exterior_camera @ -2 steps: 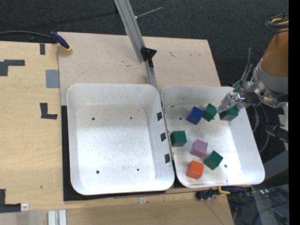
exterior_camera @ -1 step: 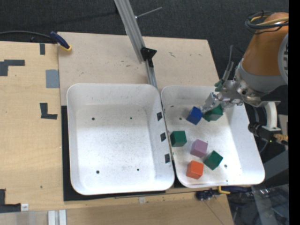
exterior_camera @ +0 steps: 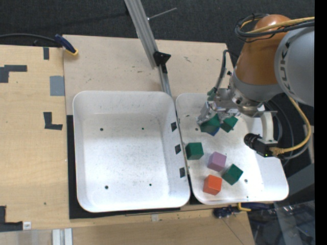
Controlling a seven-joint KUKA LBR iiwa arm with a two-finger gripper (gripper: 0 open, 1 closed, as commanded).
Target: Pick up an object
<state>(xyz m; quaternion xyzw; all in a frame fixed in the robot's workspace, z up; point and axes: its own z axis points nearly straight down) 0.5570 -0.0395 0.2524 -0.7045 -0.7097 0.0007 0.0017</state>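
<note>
Gripper (exterior_camera: 217,117) sits low in the right bin (exterior_camera: 271,188), over two dark green blocks (exterior_camera: 219,124) near its far wall; finger state cannot be told. Risk: the blocks touch, so closing may pinch both or push one aside. Other blocks (exterior_camera: 217,170) lie well apart.

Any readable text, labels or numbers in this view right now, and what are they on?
None can be read. The blocks, including the orange block and purple block, show plain faces; the right bin, left bin and arm carry no legible marking.
</note>
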